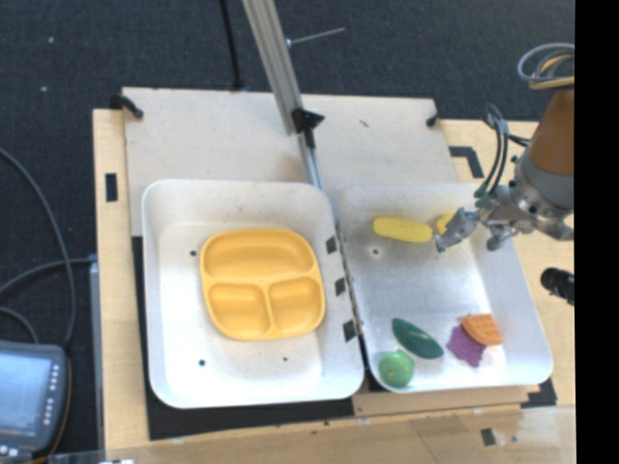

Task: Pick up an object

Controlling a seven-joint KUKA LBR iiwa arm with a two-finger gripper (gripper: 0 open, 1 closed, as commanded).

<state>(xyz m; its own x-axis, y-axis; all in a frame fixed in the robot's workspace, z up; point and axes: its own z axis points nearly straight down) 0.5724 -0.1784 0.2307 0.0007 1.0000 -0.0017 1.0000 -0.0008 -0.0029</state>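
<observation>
Green ball sits at right bin's near edge. Yellow banana, far side, looks light, smooth plastic; grab mid-body. Tool just beside it, fingers apart, holding nothing.

A wooden bench carries two white bins: left bin and right bin, touching along their inner edges. An aluminium rail slants up from the bench behind the bins. A grey screen sits at the lower left. Black cables lie on dark carpet.
</observation>
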